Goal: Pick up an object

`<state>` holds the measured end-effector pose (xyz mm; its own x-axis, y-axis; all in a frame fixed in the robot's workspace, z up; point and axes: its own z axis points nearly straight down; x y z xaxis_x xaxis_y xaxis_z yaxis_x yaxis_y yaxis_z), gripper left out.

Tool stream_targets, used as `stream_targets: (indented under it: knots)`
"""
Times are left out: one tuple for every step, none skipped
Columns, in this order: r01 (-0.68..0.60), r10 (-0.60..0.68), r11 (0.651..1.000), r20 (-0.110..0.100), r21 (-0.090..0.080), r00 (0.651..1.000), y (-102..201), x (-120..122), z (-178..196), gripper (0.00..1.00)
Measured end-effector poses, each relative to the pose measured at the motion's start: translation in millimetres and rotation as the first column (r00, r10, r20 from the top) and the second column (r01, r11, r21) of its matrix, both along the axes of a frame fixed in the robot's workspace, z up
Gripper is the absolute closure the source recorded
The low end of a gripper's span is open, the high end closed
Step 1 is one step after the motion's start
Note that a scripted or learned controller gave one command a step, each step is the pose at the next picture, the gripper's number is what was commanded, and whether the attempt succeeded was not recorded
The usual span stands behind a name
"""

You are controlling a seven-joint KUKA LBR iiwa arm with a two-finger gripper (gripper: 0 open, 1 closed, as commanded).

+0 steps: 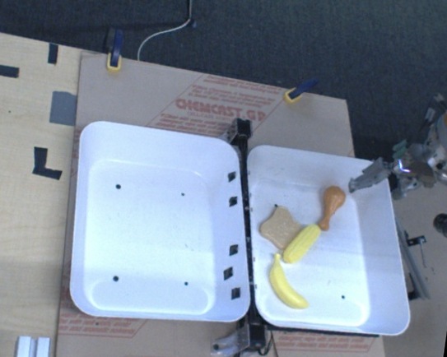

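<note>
The claw (371,177) hangs over the upper right rim of the right white bin (369,316); whether it is parted or closed I cannot tell. Nearest, down-left of it, lies the brown toy drumstick (332,205), with the yellow corn cob (301,242), tan bread slice (280,226) and yellow banana (286,285) farther off.

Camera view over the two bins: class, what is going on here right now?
A robot arm reaches in from the right, its hand over the upper right rim of the right bin, holding nothing. In that bin lie four toy foods: a drumstick, a piece of toast, a corn cob and a banana. The corn touches the toast and the drumstick's end. The left bin sits alongside. Nothing has been picked up yet.
</note>
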<state>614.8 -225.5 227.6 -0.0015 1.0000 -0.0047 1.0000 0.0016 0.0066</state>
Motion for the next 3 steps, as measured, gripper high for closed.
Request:
stream_targets:
  knots:
    - [0.000, 0.000, 1.000, -0.008, 0.003, 1.000, 25.4, -27.0, -149.3, 0.00]
    - [-0.001, 0.001, 1.000, 0.006, -0.001, 1.000, 5.5, 6.7, -33.1, 0.00]
    - [-0.002, 0.002, 1.000, -0.007, 0.004, 1.000, 4.0, 53.6, -148.5, 0.00]
